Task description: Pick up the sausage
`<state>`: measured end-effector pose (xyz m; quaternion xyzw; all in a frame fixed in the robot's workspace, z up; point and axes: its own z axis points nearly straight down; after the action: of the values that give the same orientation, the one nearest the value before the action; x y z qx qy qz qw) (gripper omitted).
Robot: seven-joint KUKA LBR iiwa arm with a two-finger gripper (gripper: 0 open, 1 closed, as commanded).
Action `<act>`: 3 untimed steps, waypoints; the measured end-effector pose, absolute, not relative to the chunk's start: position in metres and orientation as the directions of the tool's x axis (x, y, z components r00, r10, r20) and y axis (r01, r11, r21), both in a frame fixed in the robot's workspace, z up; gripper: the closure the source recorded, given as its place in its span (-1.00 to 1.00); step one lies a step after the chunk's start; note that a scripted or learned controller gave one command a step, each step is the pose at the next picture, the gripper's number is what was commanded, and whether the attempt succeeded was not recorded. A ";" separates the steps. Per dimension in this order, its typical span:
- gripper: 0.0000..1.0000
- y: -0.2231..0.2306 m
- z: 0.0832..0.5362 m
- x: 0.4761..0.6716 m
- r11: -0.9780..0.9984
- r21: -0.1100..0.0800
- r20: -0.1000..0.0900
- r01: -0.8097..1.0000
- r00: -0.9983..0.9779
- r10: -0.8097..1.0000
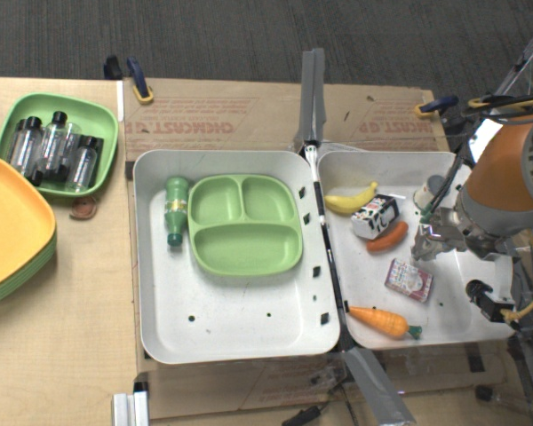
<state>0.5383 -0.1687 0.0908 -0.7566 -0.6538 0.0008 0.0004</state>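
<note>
Two mirrored "CHEMCAST" prints on cardboard [275, 118] behind both bins [240, 327].

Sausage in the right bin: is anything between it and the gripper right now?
Nothing visible does. The sausage lies beside the milk carton, which touches its far-left side, and the gripper hangs just to its right, over bare bin floor.

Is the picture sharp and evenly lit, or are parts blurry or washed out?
In the camera view the light is soft and even, with faint shadows; the shallow white right-hand bin looks bright, a little washed out; the small reddish-orange sausage is slightly soft-edged; the grey arm's tool is blurred.
</note>
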 end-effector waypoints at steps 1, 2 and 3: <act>1.00 -0.163 0.091 0.477 -0.120 -0.003 0.001 0.993 0.120 0.993; 1.00 -0.163 0.099 0.477 -0.123 -0.004 0.001 0.992 0.123 0.992; 1.00 -0.164 0.108 0.477 -0.125 -0.005 0.000 0.992 0.125 0.992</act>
<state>0.4766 -0.1636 0.1077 -0.7501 -0.6613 0.0014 0.0019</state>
